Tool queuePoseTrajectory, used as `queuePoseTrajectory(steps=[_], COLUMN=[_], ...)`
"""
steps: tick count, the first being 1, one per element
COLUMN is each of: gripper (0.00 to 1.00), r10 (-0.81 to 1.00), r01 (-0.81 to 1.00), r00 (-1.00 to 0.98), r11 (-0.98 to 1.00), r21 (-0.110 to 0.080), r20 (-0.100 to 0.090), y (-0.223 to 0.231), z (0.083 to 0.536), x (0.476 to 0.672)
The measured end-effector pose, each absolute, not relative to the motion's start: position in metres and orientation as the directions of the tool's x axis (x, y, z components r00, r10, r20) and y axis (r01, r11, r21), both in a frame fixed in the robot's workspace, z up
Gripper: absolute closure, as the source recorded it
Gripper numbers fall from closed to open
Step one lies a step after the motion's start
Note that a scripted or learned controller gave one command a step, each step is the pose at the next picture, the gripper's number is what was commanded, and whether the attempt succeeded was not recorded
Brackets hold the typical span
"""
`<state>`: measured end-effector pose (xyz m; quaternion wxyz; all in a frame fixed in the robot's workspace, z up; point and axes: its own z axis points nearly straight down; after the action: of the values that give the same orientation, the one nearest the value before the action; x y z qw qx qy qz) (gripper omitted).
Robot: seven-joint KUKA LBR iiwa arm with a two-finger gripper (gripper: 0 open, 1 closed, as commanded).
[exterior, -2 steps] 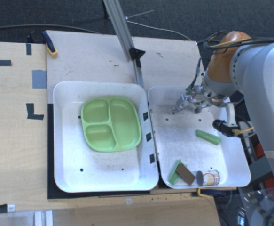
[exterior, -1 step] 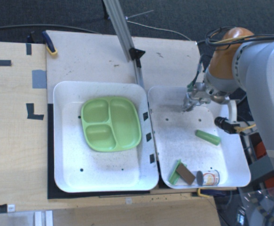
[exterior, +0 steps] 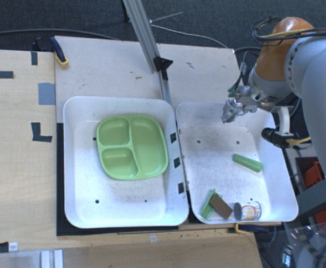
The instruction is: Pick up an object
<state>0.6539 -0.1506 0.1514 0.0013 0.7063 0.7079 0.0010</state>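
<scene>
End effector (exterior: pixel 230 114) hangs over the right bin's (exterior: pixel 274 202) far edge (finger spacing cannot be told). Green stick (exterior: pixel 247 162) lies mid-bin, well apart; green divided plate (exterior: pixel 132 147) fills the left bin (exterior: pixel 79 205).

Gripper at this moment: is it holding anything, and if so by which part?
Nothing is held. The gripper hangs over the far edge of the right bin, with no object at its tips; the green stick lies apart on the bin floor.

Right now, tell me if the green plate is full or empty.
Empty. The green plate lies flat in the left bin, and all three compartments show bare green.
</scene>
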Motion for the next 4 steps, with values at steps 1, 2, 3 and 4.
queuePoseTrajectory(steps=[1, 2, 3, 4], gripper=[1.00, 1.00, 1.00, 1.00], r10=[1.000, 1.000, 1.000, 1.000], r01=[1.000, 1.000, 1.000, 1.000], r00=[-0.003, -0.002, -0.003, -0.006], r11=[0.003, 0.002, 0.003, 0.006], r21=[0.005, 0.004, 0.002, -0.002], r20=[-0.001, -0.001, 0.000, 0.001], y=[-0.147, -0.156, -0.155, -0.103], z=[0.207, 0.257, 0.277, 0.259], x=[0.665, 0.665, 0.665, 0.662])
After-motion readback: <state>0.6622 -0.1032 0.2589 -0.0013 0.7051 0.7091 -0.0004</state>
